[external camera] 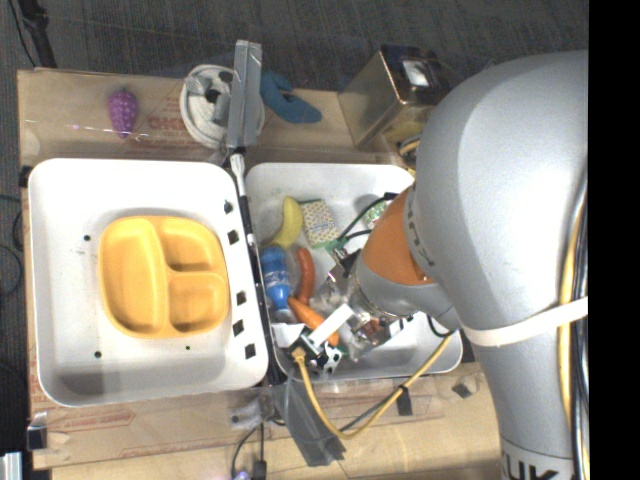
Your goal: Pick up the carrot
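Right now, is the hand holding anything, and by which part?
Cannot be told: the hand sits beside the carrot in the right bin.

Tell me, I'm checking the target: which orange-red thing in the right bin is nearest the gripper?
The paler orange one, slanted right beside the gripper; the redder one lies farther up the bin.

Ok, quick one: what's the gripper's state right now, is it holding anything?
Gripper: cannot be told whether it is open, closed or holding anything; it sits low in the right bin.
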You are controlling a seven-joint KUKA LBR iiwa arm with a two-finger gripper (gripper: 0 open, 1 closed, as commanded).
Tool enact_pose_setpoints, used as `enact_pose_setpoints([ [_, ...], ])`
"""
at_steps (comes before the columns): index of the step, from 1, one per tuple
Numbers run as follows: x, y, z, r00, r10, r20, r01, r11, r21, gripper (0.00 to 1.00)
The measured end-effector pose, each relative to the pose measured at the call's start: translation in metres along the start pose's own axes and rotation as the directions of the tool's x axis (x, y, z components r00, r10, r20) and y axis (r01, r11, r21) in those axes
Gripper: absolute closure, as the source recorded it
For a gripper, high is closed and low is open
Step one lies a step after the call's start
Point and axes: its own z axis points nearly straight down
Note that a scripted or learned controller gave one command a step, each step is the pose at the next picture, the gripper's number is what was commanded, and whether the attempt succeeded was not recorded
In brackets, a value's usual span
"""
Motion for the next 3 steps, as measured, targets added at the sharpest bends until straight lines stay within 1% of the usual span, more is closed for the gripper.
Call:
enact_pose_setpoints([
  [1,0.004,0.008,0.003,0.958,0.287,0.013,-0.287,0.958,0.004,0.0],
  [2,0.0,-0.004,0.002,0.961,0.277,0.008,-0.277,0.961,0.011,0.0],
  [3,0.0,-0.006,-0.006,0.963,0.267,0.012,-0.268,0.963,0.015,1.0],
])
